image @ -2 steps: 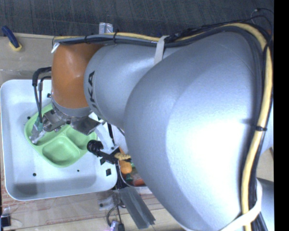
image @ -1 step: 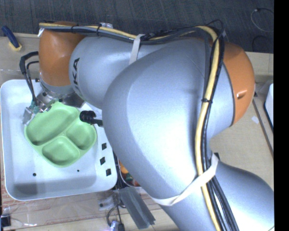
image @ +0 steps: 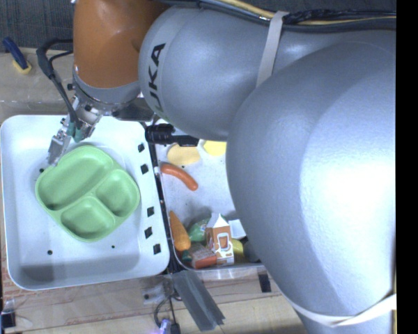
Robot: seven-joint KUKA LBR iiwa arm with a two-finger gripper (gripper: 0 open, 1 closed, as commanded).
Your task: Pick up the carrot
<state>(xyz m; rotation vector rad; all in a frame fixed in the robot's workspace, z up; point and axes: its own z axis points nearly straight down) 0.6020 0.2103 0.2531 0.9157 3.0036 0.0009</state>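
Arm [image: 320, 152] foremost; gripper [image: 58, 145] beside green plate [image: 88, 192].

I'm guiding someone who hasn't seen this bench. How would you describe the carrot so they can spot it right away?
Start at the right-hand white bin, the one without the green divided plate. Follow its left wall toward the near end, where toy foods are piled. The carrot lies at the left edge of that pile: a plain orange, tapered piece, unlike the curved reddish sausage farther up or the small printed carton to its right.
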